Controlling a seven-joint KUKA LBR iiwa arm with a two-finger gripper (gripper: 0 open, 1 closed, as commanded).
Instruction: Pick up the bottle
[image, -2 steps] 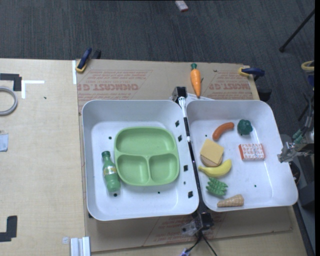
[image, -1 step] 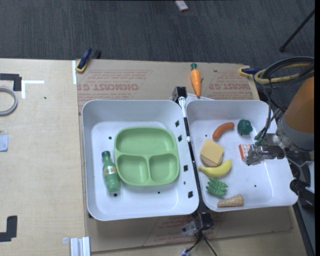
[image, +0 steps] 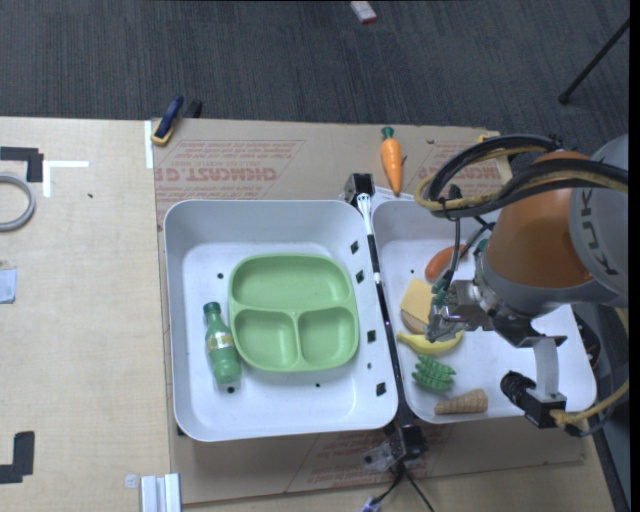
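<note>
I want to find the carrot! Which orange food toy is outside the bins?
The carrot, with its green top, lies on the cardboard above the right bin. The other orange-red toy sits inside that bin.

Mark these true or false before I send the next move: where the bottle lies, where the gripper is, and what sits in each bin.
1. The green bottle lies in the left bin, beside the green divided plate. True.
2. The gripper hangs over the left bin. False: it is over the right bin, above the banana.
3. The bottle lies on the plate. False: it lies on the bin floor, left of the plate.
4. A carrot lies outside both bins. True.
</note>
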